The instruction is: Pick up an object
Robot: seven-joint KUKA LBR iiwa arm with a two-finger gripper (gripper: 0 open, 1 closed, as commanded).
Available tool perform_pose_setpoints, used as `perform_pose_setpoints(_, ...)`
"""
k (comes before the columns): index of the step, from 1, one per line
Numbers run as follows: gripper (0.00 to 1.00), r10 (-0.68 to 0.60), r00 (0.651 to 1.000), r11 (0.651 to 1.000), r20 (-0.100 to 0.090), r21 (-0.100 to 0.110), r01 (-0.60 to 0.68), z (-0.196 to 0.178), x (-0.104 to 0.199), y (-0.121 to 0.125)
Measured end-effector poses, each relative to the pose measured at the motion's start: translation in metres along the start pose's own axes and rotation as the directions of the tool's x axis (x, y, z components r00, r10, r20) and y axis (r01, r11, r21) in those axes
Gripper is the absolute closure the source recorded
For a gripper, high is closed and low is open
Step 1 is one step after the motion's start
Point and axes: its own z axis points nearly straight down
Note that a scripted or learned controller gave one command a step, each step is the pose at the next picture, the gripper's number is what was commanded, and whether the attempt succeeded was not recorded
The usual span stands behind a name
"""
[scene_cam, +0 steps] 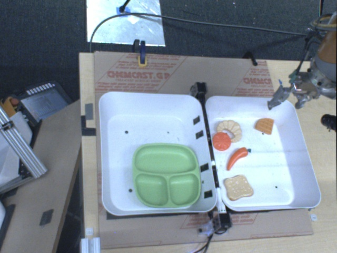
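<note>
The right bin (303,146) holds several food toys: an orange bread piece (265,125), a beige shrimp-like ring (230,128), a red tomato (221,141), an orange-red pepper (237,157) and a toast slice (238,187). My gripper (288,97) hangs above the bin's far right corner, up and to the right of the orange bread piece. Its two fingers are spread apart with nothing between them.
A green three-compartment plate (166,174) lies in the left bin (113,141). A divider with black clips (205,141) runs between the bins. A metal rail (21,146) and a dark device (42,104) sit on the left bench. Cables cross the back.
</note>
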Motion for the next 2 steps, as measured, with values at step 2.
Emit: perform_pose_setpoints(2,0.0,-0.002,1.0,1.0,0.002,-0.009,0.002,0.034,0.001,0.002)
